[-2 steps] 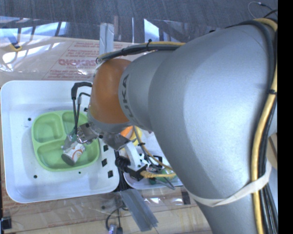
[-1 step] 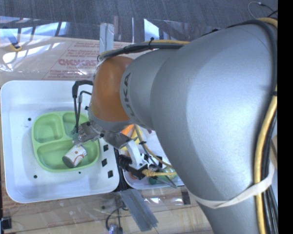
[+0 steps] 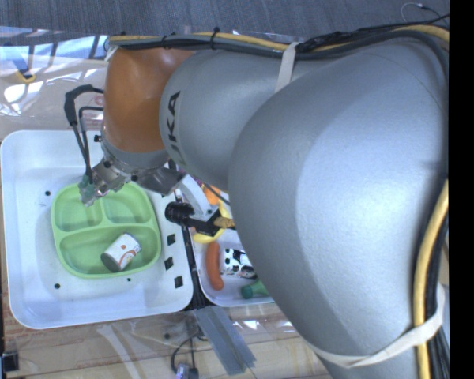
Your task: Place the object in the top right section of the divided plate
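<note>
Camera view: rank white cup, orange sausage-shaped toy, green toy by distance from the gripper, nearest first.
From the gripper, over the green plate's upper left:
1. white cup, plate's bottom section
2. orange sausage-shaped toy, right bin
3. green toy, right bin, lower edge

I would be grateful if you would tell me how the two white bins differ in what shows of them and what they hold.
The left bin shows nearly whole; the arm covers most of the right bin. The left bin holds a green divided plate with a white cup lying in its lower section; the right bin holds loose items, among them an orange sausage-shaped piece. Both are shallow and white.
</note>
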`<action>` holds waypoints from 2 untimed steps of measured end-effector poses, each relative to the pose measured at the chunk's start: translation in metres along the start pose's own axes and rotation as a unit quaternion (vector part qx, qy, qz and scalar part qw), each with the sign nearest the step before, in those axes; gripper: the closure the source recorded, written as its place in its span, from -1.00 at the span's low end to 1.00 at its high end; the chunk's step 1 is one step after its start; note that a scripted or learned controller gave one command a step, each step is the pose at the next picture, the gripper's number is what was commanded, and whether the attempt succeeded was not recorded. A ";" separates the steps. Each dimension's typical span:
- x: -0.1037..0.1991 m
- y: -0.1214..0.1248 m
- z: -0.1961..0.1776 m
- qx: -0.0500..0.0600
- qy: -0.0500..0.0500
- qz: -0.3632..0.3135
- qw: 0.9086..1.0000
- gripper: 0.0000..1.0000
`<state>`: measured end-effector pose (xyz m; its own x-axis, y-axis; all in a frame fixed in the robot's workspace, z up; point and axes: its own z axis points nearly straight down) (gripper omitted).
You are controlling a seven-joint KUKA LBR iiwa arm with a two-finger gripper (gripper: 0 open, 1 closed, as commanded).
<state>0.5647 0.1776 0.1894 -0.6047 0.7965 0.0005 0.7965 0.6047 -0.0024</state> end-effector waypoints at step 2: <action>-0.050 -0.059 -0.069 0.000 0.000 -0.008 1.000 1.00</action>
<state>0.5482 0.1025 0.2589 -0.6171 0.7869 0.0008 0.7869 0.6171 -0.0020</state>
